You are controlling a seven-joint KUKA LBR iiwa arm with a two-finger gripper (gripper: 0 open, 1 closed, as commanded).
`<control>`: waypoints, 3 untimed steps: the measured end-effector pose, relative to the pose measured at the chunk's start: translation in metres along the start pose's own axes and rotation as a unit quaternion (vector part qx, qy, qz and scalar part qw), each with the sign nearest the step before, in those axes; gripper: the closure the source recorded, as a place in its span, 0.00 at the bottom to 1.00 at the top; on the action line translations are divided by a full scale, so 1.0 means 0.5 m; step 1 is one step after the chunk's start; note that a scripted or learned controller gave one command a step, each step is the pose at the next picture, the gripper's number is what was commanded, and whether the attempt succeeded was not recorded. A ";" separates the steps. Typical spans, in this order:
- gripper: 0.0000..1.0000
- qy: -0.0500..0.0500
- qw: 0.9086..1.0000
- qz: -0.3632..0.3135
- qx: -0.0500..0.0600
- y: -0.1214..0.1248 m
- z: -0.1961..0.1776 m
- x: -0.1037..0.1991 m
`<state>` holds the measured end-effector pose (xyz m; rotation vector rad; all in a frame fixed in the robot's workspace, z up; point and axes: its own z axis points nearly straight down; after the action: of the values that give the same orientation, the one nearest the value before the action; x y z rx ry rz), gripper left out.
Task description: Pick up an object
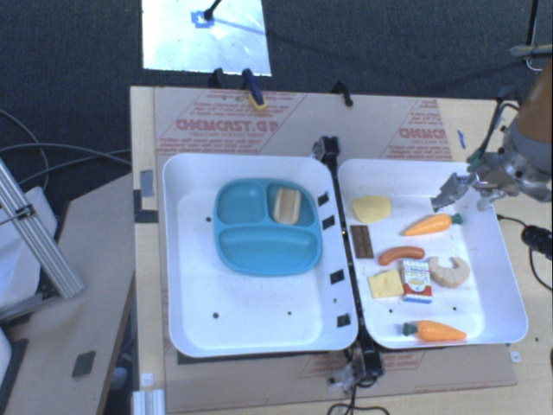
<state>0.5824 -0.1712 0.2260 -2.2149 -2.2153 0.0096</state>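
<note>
My gripper (458, 190) hangs over the upper right part of the right bin (510, 258), its fingers spread open with nothing between them. Just below it lies an orange carrot (428, 225). Also in this bin are a yellow chip-like piece (371, 207), a brown chocolate bar (361, 241), a sausage (401, 254), a cheese slice (384, 284), a small red and white carton (416, 281), a beige shrimp-like piece (450, 271) and a second carrot (435, 330).
The left bin (190, 258) holds a blue divided plate (259, 249) with a slice of bread (287, 205) in its upper right compartment. A black divider (339, 232) runs between the bins. A shiny metal sheet (203, 24) lies behind the bench.
</note>
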 end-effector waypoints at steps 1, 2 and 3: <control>0.00 -0.001 1.000 -0.001 -0.006 0.005 -0.015 0.001; 0.00 -0.001 1.000 -0.003 -0.006 0.018 0.094 0.017; 0.00 -0.001 1.000 -0.003 -0.005 0.019 0.198 0.038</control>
<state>0.5909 -0.1520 0.1268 -2.2135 -2.2281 0.0008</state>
